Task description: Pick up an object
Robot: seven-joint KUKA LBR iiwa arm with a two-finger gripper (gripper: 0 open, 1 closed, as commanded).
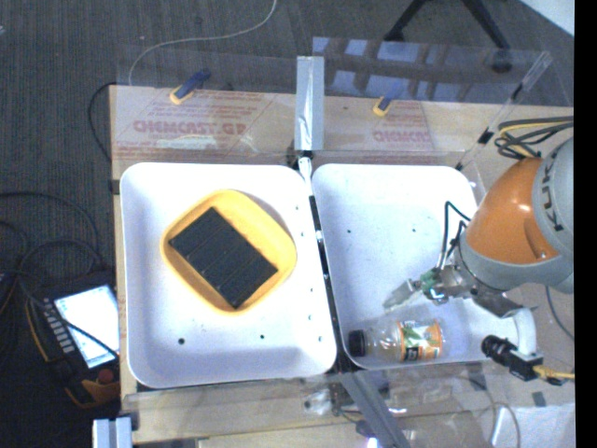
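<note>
Here the clear bottle [399, 340] lies on its side along the right bin's [373, 203] near wall. The pincer [410, 292] hovers just above it, holding nothing, its opening impossible to tell. The approach step is underway; next comes descending squarely over the bottle's body.

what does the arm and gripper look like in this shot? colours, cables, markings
The arm is grey with a big rounded orange band above the wrist; part of a dark letter shows on the grey shell at the frame's right. A thin dark cable loops along the orange band toward the wrist. The gripper is small and pale, with a bit of green near its base.
</note>
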